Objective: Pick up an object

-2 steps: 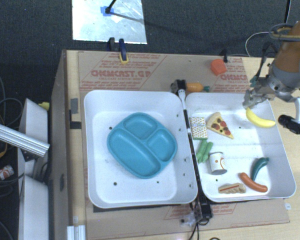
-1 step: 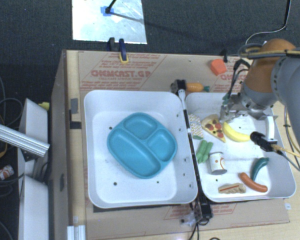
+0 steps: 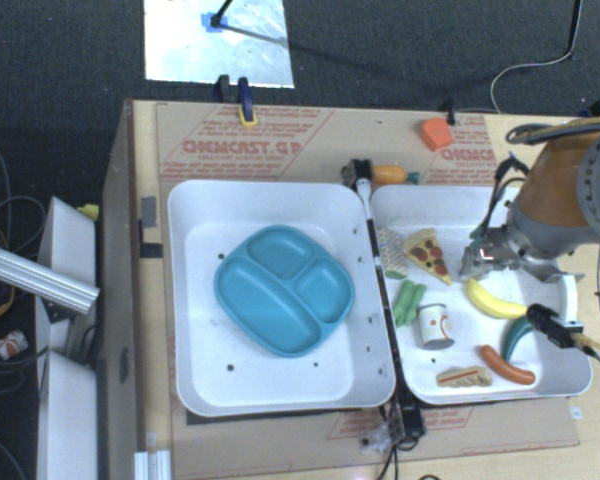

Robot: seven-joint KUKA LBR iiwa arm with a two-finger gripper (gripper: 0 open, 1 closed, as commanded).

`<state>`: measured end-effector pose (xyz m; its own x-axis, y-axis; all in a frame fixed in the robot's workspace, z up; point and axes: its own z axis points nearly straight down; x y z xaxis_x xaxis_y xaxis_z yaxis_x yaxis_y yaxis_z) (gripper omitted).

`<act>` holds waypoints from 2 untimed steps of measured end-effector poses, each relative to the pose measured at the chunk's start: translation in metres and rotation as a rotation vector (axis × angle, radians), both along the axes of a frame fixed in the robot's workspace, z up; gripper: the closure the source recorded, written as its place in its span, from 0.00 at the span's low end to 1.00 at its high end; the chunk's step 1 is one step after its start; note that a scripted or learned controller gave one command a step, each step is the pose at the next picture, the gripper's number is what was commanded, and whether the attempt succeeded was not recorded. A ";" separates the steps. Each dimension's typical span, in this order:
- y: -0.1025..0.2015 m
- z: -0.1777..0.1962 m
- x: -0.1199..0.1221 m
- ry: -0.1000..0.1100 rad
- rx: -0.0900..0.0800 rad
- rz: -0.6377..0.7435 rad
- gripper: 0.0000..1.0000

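Note:
My gripper (image 3: pixel 477 260) hangs low over the right bin (image 3: pixel 410 208), at its right side. Just below it lies a yellow banana (image 3: pixel 494 300), and to its left a pizza slice (image 3: pixel 426 253). Green beans (image 3: pixel 408 300), a white cup with a red mark (image 3: pixel 436 325), a red sausage (image 3: pixel 506 365), a hot dog toy (image 3: pixel 464 376) and a dark green curved piece (image 3: pixel 514 336) also lie in this bin. Nothing shows between the fingers.
The left bin (image 3: pixel 210 368) holds a blue divided plate (image 3: pixel 284 289). An orange carrot (image 3: pixel 390 176) rests on the rim between the bins at the back. An orange block (image 3: pixel 436 134) sits on the board behind the bins.

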<state>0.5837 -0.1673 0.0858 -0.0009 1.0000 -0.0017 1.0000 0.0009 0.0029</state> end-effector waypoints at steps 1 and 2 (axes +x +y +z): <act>0.015 0.038 0.086 -0.004 0.001 0.003 0.00; -0.023 0.020 0.052 0.002 0.000 0.001 0.00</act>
